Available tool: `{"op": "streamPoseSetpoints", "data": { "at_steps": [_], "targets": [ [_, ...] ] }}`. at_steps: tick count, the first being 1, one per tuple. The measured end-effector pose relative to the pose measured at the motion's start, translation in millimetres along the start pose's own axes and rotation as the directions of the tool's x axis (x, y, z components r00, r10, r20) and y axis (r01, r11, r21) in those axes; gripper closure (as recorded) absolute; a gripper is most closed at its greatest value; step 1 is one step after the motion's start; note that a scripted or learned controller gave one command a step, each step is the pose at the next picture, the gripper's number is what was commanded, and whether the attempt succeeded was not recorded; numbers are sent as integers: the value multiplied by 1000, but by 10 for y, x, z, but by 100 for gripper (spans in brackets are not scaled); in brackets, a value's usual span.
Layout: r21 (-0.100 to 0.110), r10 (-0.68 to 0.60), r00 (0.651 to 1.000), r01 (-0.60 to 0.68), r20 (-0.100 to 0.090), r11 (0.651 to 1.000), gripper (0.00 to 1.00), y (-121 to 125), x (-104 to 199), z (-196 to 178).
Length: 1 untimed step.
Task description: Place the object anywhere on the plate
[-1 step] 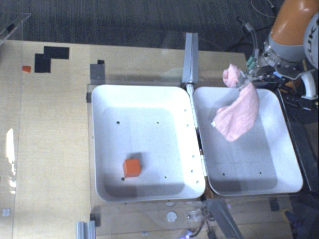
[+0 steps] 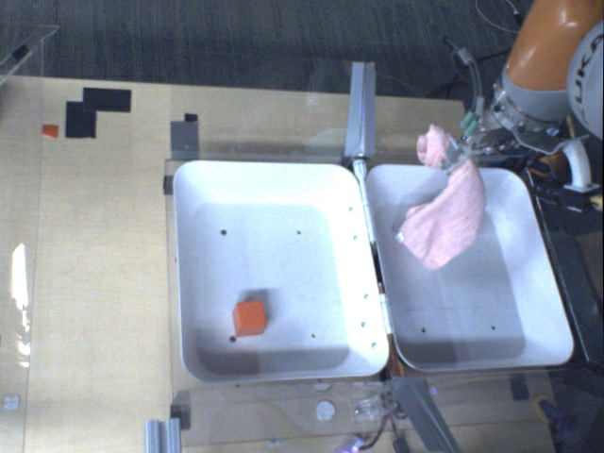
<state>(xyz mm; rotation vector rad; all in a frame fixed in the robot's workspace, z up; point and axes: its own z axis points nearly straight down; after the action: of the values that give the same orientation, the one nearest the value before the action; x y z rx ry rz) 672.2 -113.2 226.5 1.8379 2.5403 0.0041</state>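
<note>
A pink cloth (image 2: 444, 217) hangs over the back part of the right bin (image 2: 491, 333), lifted at its top end and drooping down to the left. My gripper (image 2: 464, 151) is above the bin's back edge, shut on the cloth's upper end. A bunched part of the cloth sticks out to the left of the fingers. An orange block (image 2: 250, 318) lies in the left bin (image 2: 274, 206), near its front left corner, far from the gripper.
A metal divider post (image 2: 360, 111) stands behind the seam between the two bins. Black markers (image 2: 92, 109) and a small orange tag (image 2: 50, 131) lie on the wooden bench at the far left. Cables run behind the arm at the top right.
</note>
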Motion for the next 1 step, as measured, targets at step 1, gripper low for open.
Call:
{"op": "streamPoseSetpoints", "data": {
  "at_steps": [1],
  "targets": [
    [-2,-395,919,395,-1,919,100,54,499,83]
  ]
}}
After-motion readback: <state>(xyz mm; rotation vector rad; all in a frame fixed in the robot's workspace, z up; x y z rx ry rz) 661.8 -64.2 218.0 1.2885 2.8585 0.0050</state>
